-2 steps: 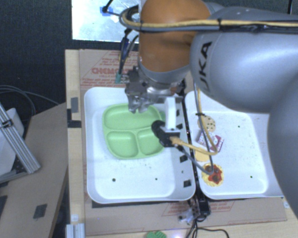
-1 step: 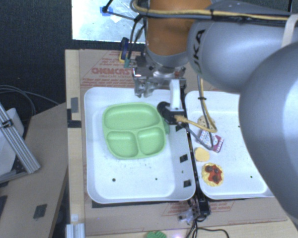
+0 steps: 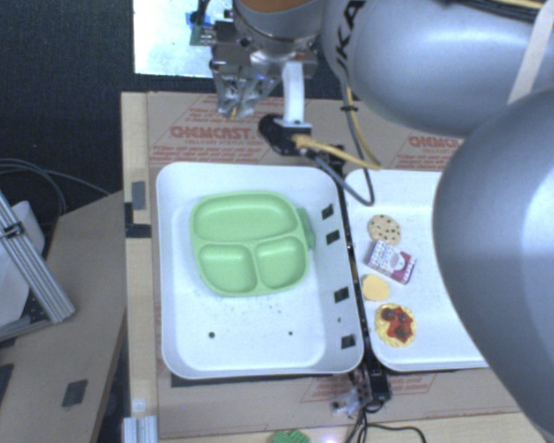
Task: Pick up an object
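Pale green three-compartment tray flat in left bin; gripper beyond far rim, finger state unreadable.

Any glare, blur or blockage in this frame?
Camera view: even light, mild glare on the left bin floor; green divided tray sharp; the arm, close and soft, covers much of the right bin; hand small and blurry at top.
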`<state>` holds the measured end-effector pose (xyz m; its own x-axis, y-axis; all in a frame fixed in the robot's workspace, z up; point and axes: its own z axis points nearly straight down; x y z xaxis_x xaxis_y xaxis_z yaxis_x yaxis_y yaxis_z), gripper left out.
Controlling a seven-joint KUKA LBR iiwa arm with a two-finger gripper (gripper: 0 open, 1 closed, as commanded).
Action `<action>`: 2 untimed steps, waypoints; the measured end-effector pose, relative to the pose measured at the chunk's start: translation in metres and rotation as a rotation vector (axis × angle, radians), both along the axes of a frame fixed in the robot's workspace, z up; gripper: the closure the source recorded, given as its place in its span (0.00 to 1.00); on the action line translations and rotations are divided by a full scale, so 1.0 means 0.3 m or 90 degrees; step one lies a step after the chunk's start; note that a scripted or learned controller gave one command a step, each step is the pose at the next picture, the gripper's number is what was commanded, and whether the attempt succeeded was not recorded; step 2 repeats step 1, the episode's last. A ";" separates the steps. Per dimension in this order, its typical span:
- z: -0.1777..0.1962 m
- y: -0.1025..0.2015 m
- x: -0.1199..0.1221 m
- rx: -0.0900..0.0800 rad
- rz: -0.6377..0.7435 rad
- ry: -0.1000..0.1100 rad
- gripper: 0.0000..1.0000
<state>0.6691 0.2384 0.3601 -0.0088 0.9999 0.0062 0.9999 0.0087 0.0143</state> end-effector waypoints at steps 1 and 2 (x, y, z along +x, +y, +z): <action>0.338 -0.011 -0.403 -0.001 0.000 0.007 1.00; 0.338 -0.011 -0.403 -0.001 0.000 0.007 1.00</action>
